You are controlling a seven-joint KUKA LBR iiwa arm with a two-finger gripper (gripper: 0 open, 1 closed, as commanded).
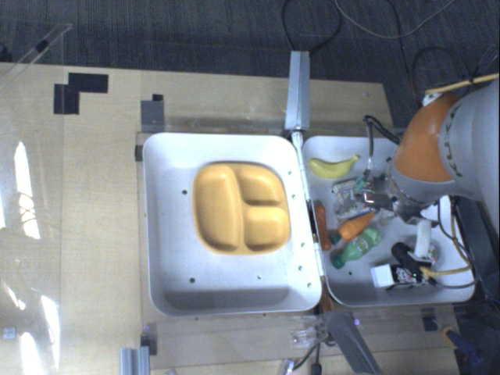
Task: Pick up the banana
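- A pale wooden surface (94,233) carries two shallow white bins side by side.
- The left bin (168,283) holds a yellow divided tray (241,207).
- In the right bin (445,287), the banana (333,166) lies near the upper left corner, untouched.
- Below it sit a carrot (356,226) and what looks like a green bottle (355,248).
- The tool (366,195) hangs just right of the banana; how far its grip is spread cannot be told.
- The grey arm (469,143) with its orange band enters from the right.

A robotics lab: a pale wooden bench (94,233) bearing two shallow white plastic bins (164,287), loose black cables (312,22) trailing over dark grey carpet (156,14).
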